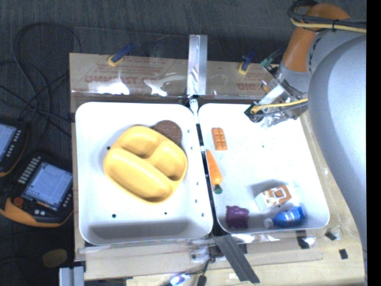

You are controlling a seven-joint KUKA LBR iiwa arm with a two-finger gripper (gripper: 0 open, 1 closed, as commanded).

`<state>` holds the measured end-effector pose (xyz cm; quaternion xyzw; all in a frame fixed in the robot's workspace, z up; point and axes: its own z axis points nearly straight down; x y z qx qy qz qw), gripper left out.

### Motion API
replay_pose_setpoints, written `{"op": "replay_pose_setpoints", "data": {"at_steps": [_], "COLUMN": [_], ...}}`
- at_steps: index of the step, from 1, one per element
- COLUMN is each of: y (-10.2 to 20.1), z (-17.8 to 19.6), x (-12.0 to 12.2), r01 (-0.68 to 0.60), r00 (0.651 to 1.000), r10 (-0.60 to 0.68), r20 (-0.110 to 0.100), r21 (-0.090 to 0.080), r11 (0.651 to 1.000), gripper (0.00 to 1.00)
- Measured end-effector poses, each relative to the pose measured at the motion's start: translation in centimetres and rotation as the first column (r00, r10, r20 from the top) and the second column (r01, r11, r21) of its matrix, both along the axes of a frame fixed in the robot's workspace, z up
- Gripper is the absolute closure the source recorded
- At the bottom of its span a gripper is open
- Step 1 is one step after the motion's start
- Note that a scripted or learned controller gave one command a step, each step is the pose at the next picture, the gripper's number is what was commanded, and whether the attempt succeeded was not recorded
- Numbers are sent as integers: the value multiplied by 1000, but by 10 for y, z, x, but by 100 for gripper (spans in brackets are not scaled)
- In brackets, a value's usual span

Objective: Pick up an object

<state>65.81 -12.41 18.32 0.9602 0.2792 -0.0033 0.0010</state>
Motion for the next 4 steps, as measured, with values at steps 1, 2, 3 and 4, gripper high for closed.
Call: {"op": "replay_pose_setpoints", "data": {"at_steps": [1,2,3,4], "y": [0,-9,-7,-35], "z": [9,6,19,13], "x": [0,-5,0,-18], "r01": [-3,233,351,356], "r00": [1000,973,936,935], "r10": [3,-233,-351,-356], "r20": [-4,1,0,1], "r21": [-3,2,5,-1], "r11": [1000,973,936,935], "gripper": [100,100,100,100]}}
